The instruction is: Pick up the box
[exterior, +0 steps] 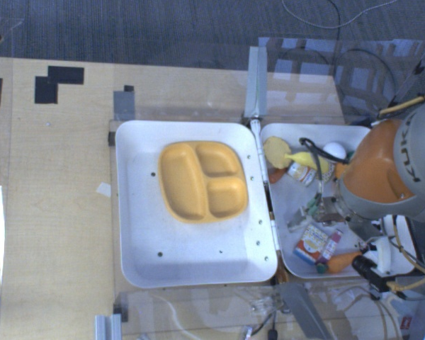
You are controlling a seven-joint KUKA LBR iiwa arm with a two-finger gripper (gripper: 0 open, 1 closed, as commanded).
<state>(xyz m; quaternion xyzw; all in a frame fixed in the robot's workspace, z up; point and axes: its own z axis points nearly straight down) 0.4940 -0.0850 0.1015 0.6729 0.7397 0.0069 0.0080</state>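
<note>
- Closest to the camera, the box point(316, 243) lies flat near the front edge of the right bin point(292, 255). It's a small printed carton, red and white with a cartoon-ish picture, tilted diagonally.
- An orange carrot-shaped thing point(342, 261) sits just beside the box's front-right corner, smooth and tapered.
- The gripper point(324, 205) hangs just behind the box, metallic and thin. Can't tell if it's spread or closed, and there's nothing visibly between its tips.
- The arm point(386, 172) is a fat rounded orange-and-grey shell covering the bin's right side, so room there is tight.
- Further back: a yellow rounded item point(276, 149), a white ball point(334, 149) and a small jar-like thing point(302, 173), crowded against the bin's far wall.
- The left bin point(138, 246) holds a matte yellow divided tray point(202, 180), three compartments, rounded corners, plenty of bare white around it.
- The bench point(49, 204) is pale wood.
</note>
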